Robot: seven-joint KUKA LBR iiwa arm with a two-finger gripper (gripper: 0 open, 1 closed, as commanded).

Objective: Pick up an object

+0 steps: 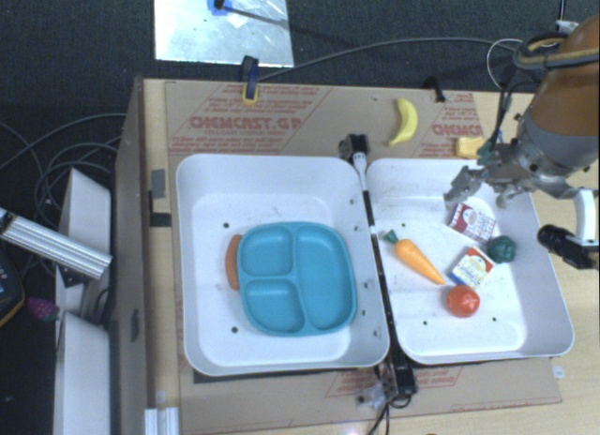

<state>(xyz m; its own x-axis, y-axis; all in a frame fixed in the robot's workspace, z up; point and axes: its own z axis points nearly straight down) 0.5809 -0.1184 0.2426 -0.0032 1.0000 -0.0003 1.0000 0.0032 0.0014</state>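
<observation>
The right bin (pixel 534 330) holds an orange carrot (pixel 417 260), a red tomato (pixel 462 301), a small red and white carton (pixel 471 267), a dark green item (pixel 502 248) and a red and white packet (pixel 472 221). My gripper (pixel 485 189) hangs over the back of this bin, just above and behind the packet. Its two fingers (pixel 461 183) are spread apart, open, with nothing between them.
The left bin (pixel 202 199) holds a blue divided plate (pixel 297 277) with an orange sausage (pixel 232 262) at its left side. A banana (pixel 405 121) and a small yellow piece (pixel 469 147) lie on the board behind the bins. Cables run along the back.
</observation>
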